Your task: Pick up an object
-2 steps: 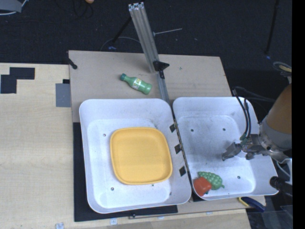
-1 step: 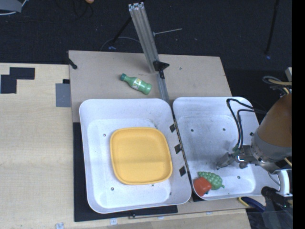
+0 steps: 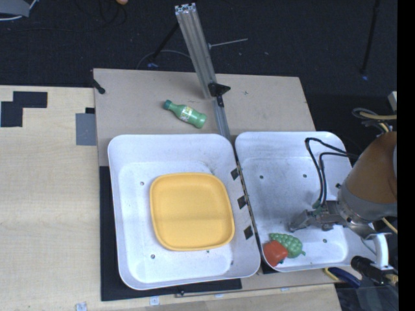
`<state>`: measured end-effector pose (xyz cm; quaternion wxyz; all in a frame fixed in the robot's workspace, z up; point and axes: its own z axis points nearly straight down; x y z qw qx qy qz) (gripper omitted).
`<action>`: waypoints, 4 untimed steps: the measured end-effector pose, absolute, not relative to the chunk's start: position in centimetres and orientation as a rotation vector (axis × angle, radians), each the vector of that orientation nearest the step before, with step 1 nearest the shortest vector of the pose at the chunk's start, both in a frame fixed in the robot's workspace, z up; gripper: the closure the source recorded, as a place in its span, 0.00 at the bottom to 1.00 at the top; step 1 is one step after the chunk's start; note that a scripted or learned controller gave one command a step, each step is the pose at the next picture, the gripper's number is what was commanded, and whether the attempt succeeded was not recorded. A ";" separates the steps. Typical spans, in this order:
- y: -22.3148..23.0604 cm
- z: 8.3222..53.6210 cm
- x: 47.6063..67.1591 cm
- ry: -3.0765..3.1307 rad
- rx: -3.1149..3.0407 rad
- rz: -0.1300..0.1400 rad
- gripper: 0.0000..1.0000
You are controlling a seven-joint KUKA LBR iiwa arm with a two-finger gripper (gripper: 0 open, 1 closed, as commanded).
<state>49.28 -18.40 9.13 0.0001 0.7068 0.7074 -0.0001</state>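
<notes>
The strawberry (image 3: 280, 249), a red toy fruit with a knobbly green top, is the only loose thing in the bin the arm is working, so I judge it to be the object this pick is after. The gripper (image 3: 299, 223) hangs low over the right bin (image 3: 285, 151) with its metal fingers (image 3: 296, 221) pointing leftward from the wrist; they look drawn close together at the tips with nothing between them, though the slant of the view makes the gap hard to read. The strawberry lies just below and slightly left of those fingertips, near but apart from them, tucked against the near wall of the bin by its front left corner. That corner spot matters: the wall leaves little room for one finger on the far side of the fruit, so a pick will likely need the fingers spread and brought straight down over it. Further out, past the dividing rims to the left of the fingers, a yellow plate (image 3: 192, 210) sits flat in the middle of the left bin (image 3: 130, 167). Well beyond both bins, up and left of the fingers, a small green bottle (image 3: 185, 113) lies on its side on the bench (image 3: 272, 99).
</notes>
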 end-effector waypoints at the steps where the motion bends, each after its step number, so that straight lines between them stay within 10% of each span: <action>1: -18.5 10.3 49.3 2.218 2.222 0.002 1.00; 4: -17.9 27.0 51.5 2.220 2.219 0.003 1.00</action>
